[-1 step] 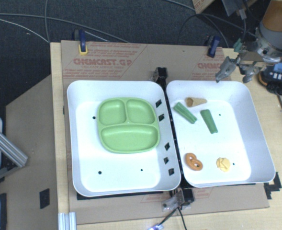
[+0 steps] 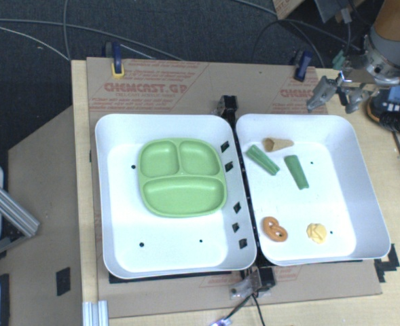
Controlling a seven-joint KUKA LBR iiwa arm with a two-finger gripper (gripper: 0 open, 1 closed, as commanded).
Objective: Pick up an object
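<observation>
The right bin (image 2: pixel 362 175) holds two green sticks (image 2: pixel 261 159) (image 2: pixel 296 171), a tan cone-shaped piece (image 2: pixel 277 143), a brown pretzel (image 2: pixel 275 229) and a small yellow piece (image 2: pixel 316 232). My gripper (image 2: pixel 335 97) hangs above the bench just beyond the right bin's far edge, at the upper right. Its two fingers (image 2: pixel 318 95) stand apart with nothing between them. It is clear of all the objects, the nearest being the tan cone.
A green divided plate (image 2: pixel 181 177) lies in the left bin (image 2: pixel 118 202). Black clips run along the seam between the bins (image 2: pixel 235 182). Blue clamps (image 2: pixel 117 58) (image 2: pixel 302 64) grip the board's far edge. Cables cross the dark floor behind.
</observation>
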